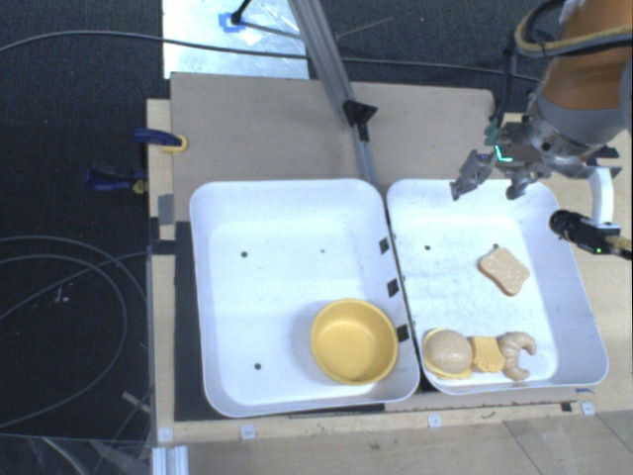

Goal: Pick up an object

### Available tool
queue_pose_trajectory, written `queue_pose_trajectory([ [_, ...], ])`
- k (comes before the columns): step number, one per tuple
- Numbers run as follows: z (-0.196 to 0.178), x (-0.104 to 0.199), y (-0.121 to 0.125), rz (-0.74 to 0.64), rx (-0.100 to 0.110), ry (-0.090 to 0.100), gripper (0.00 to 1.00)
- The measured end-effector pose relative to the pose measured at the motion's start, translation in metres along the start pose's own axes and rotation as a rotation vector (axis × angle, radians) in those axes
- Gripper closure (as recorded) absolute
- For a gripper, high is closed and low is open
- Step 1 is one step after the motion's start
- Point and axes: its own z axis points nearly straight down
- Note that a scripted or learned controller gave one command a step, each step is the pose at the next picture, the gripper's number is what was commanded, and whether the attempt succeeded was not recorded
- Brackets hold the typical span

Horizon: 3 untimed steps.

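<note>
yellow bowl [354, 340], tan bread slice [503, 270], white bins [227, 216], orange-banded arm [593, 38]

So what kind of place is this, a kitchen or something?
More likely a robot test lab: a robot arm hangs over two white bins holding toy food, with loose cables and clamps.

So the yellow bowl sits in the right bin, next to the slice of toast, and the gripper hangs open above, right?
Not quite. The camera view shows the yellow bowl in the left bin; the slice of toast lies in the right bin. The gripper does hang open above.
</note>
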Motion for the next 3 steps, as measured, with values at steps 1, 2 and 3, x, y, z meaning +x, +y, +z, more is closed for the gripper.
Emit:
queue_pose_trajectory([
  [1,0.0,0.0,0.0,0.0,-0.001,0.0,0.0],
  [2,0.042,-0.002,0.003,0.004,0.002,-0.001,0.0],
  [3,0.09,0.007,0.0,0.004,0.003,-0.001,0.0],
])
